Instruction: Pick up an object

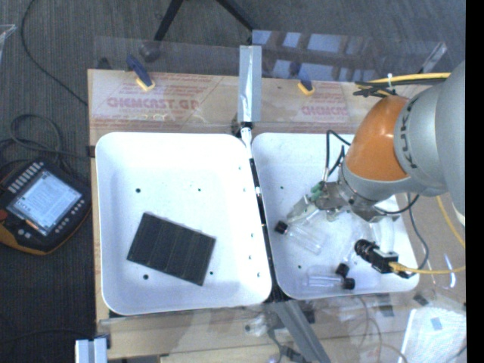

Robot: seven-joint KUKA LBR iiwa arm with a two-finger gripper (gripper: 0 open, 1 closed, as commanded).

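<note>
A flat black rectangular pad [171, 248] lies tilted in the left bin [113, 165], towards its front. In the right bin [287, 157] there are clear plastic vials with black caps. One vial [291, 220] lies slanted near the bin's middle, its cap pointing left. Another vial [327, 281] rests by the front wall. A clear piece [308, 240] lies between them. My gripper [324, 199] hangs low over the right bin, right at the upper end of the slanted vial. The grey and orange wrist covers much of it.
A metal divider post [249, 82] stands at the back between the bins. A handheld control pendant [41, 203] lies on the floor to the left. Clamps and cables sit along the back of the bench.
</note>
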